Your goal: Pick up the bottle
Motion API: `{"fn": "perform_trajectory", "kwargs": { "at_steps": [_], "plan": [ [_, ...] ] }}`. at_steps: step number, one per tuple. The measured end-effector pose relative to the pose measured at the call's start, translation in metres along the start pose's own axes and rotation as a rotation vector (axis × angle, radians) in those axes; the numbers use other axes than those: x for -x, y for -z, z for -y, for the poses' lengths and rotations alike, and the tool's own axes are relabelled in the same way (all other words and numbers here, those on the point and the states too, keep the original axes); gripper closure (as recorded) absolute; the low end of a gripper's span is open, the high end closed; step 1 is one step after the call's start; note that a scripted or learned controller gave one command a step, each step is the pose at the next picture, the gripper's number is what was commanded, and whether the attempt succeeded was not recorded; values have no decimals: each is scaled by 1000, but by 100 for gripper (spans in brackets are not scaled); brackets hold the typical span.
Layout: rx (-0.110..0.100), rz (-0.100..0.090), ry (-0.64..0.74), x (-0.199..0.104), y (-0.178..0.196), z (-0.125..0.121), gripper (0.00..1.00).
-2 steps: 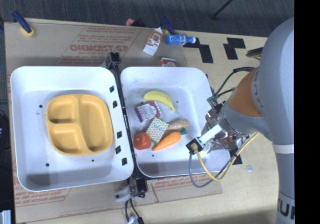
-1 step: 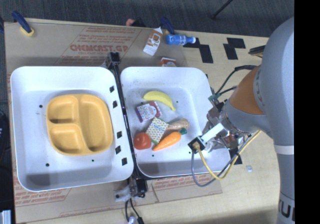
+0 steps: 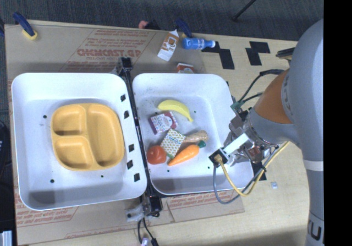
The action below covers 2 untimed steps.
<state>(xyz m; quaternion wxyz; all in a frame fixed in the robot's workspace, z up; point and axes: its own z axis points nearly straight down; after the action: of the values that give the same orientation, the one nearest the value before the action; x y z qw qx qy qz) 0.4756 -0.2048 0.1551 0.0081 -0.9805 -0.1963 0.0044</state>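
A small blue bottle (image 3: 196, 44) lies on its side on the bench, behind the back rim of the right bin (image 3: 220, 82) and outside it. My gripper (image 3: 241, 150) hangs over that bin's right rim, near the front corner, far from the bottle. The grey wrist and its cables hide the tip. A yellow cable loops down from it over the bin's front right corner.
The right bin holds a banana (image 3: 176, 109), a red-and-white packet (image 3: 163, 123), a checkered box (image 3: 172, 142), a carrot (image 3: 185, 154), a tomato (image 3: 156, 154) and a beige item (image 3: 196, 137). A yellow divided plate (image 3: 87, 135) sits in the left bin (image 3: 27, 96). A small carton (image 3: 168, 45) lies beside the bottle.
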Motion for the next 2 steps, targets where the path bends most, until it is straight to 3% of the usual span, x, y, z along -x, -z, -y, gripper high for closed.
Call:
{"fn": "perform_trajectory", "kwargs": {
  "at_steps": [2],
  "plan": [
    [-9,2,15,-1,19,1,100]
  ]
}}
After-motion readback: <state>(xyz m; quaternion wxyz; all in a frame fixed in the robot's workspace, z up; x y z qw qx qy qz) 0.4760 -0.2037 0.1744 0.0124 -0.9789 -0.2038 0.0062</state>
